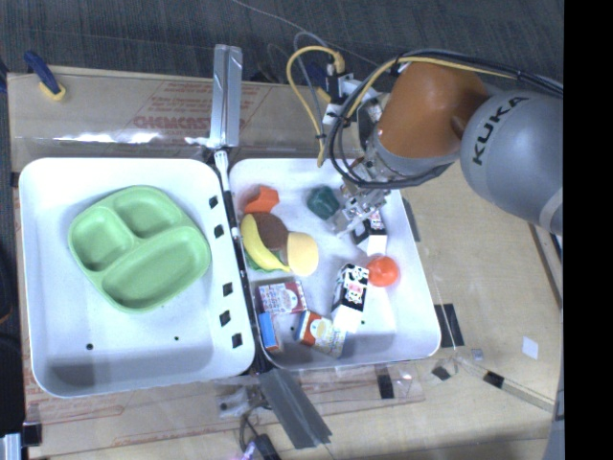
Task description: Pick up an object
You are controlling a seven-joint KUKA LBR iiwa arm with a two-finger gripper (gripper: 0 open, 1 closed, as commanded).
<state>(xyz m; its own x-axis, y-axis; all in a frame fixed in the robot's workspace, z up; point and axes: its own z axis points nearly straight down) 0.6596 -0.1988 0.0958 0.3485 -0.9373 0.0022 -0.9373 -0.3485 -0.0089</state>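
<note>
The grey arm (508,151) with its orange band (421,113) reaches in from three o'clock and hangs over the upper part of the right bin (421,329); the gripper (356,211) points down near the bin's twelve o'clock, and whether it is clenched or released I cannot tell. Just at its nine o'clock lies a dark teal object (323,200), close to the tool but not visibly grasped. An orange piece (261,199) sits further toward nine o'clock, by the dividing wall. Below it rest a banana (254,245), a brown-and-yellow toy (287,247). At five o'clock from the gripper lies an orange ball (383,271), beside a black-and-white carton (351,290). Small boxes (281,298) crowd the bin's six o'clock. The left bin (57,353) carries a green divided plate (141,246).
</note>
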